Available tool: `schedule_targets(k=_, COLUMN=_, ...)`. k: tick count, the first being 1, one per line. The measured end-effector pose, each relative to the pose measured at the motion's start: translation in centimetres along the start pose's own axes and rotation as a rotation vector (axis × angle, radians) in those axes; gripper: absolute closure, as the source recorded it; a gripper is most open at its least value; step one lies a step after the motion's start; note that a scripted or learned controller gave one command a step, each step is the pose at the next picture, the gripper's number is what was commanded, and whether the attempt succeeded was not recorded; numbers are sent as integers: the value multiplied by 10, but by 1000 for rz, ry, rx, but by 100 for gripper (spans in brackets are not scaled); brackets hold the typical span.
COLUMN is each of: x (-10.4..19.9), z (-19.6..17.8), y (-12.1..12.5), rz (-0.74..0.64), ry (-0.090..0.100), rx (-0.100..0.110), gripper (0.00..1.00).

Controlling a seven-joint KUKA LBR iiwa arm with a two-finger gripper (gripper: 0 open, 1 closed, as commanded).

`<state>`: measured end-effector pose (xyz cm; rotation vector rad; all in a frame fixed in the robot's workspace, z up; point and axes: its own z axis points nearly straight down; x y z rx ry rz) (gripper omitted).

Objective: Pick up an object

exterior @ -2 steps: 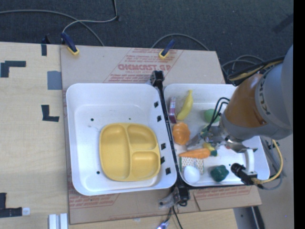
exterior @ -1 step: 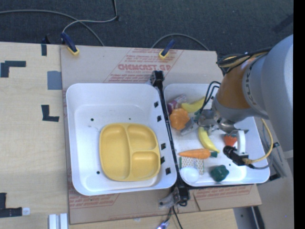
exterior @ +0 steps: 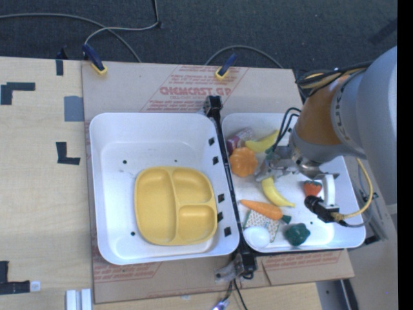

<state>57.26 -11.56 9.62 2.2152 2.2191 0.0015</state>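
The end effector hovers just right of the round orange plastic fruit; whether it is spread, I cannot tell. Below that fruit lies a small yellow plastic banana, probably light, stiff, slippery: grip mid-curve.

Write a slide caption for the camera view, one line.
KUKA arm's gripper lowered into the right bin among toy foods, beside an orange and banana; yellow divided tray in the left bin.
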Motion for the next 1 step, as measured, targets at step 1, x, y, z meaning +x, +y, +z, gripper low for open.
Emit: schedule_targets(k=1, x=74, z=-88, y=-17, rz=0, ry=4, rx=6, gripper=100)
